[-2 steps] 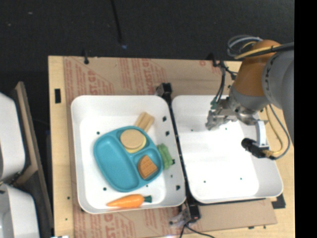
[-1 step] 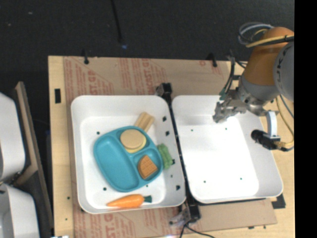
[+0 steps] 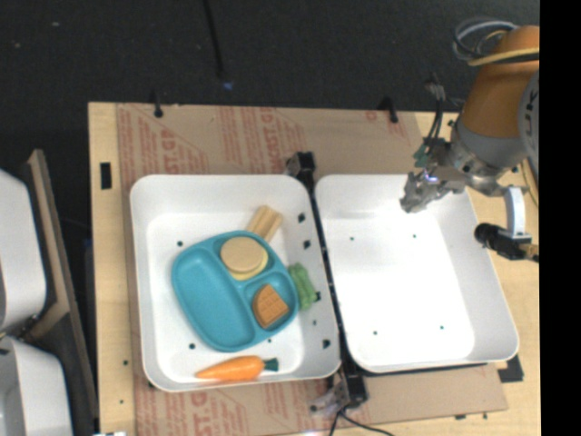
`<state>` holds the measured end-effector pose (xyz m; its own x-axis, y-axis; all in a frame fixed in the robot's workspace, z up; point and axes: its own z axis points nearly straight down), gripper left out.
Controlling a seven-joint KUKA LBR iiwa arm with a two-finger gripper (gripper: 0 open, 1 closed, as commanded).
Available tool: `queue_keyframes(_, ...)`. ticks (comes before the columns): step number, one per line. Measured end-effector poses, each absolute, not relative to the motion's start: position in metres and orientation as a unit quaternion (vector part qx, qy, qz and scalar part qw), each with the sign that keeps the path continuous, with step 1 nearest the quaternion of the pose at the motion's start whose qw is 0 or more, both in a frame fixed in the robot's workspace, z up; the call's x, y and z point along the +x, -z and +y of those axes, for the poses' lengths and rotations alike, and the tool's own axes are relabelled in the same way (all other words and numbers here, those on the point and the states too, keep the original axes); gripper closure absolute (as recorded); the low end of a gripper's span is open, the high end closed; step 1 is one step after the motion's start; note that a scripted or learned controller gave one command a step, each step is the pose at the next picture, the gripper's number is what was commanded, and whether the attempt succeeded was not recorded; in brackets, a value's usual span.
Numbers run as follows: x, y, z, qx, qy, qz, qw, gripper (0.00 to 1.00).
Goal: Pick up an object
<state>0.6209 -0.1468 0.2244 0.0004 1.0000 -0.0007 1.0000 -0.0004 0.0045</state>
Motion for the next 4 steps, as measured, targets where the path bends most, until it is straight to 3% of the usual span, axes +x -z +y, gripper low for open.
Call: queue_keyframes(4,0.542,-0.231,0.055,0.706,-0.0005,0.708,0.000,1.00)
